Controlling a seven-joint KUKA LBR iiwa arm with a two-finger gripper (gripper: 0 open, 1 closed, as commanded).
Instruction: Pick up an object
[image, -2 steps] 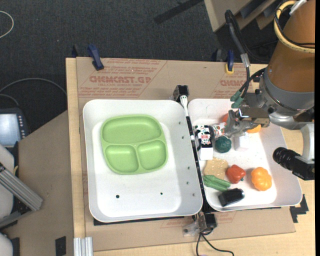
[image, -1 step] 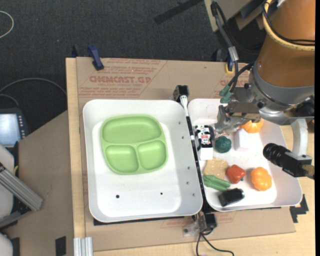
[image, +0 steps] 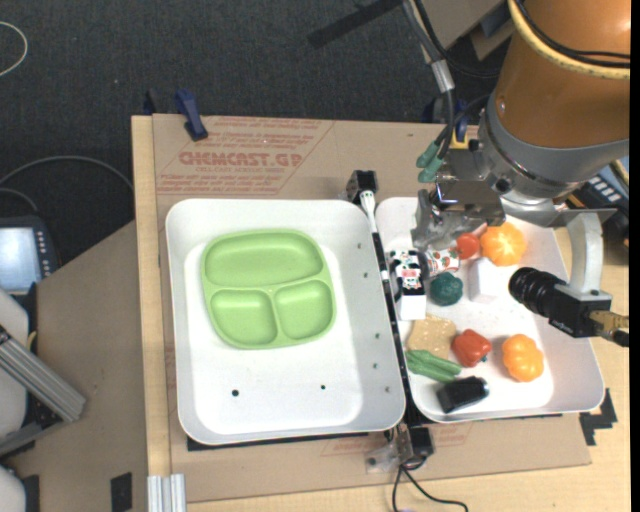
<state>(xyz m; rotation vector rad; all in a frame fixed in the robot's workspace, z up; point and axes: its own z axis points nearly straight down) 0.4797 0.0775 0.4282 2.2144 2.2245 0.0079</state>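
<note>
Arm reaches in over the right bin (image: 575, 395), gripper (image: 437, 228) low at the bin's far-left corner, just above the small cluster of toys. Jaw state can't be told; wrist hides it.

Nearest candidates, rel. to the dark green ball (image: 446, 290): red-and-white piece (image: 443, 261) just behind it, black-and-white block (image: 407, 272) to its left by the bin wall, orange fruit (image: 502, 244) behind-right. Tan cracker (image: 431, 334) just in front, red pepper (image: 471, 347) front-right, green pod (image: 433, 365) and black piece (image: 462, 393) further front.

Judgement: all look like light, stiff plastic play food, prob. smooth and a bit slippery. Ball could roll out of a pinch; take it across its widest part. Block has flat sides, likely the easiest hold. Crowding near the wall may cause a miss.

The green tray (image: 267, 287) sits in the left bin (image: 200, 400), well apart.
</note>
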